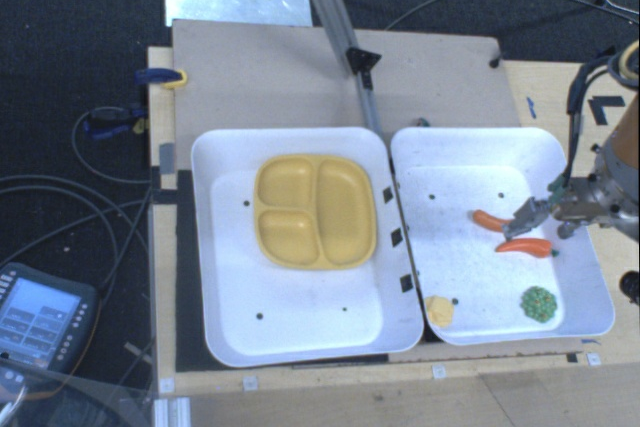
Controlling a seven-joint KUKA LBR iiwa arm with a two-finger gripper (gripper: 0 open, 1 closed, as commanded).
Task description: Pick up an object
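No brand, label or writing can be read anywhere; the screen of the handheld pendant (35, 313) at the lower left glows blue, but its contents are too small to make out. The bench (280, 65) has a pale brown board top and stands on dark carpet crossed by black cables, with a grey pole (330, 0) slanting over its far side. The left bin (230, 315) holds a yellow divided plate (315, 212). In the right bin (450, 165) lie two orange carrot-like pieces, one (488, 221) just left of the gripper (524, 222) and the other (525, 248) just below it, with a green broccoli-like piece (539, 303) and a small yellow piece (439, 310) nearer the front edge. The gripper hovers low between the orange pieces; whether its fingers are spread or closed cannot be made out.
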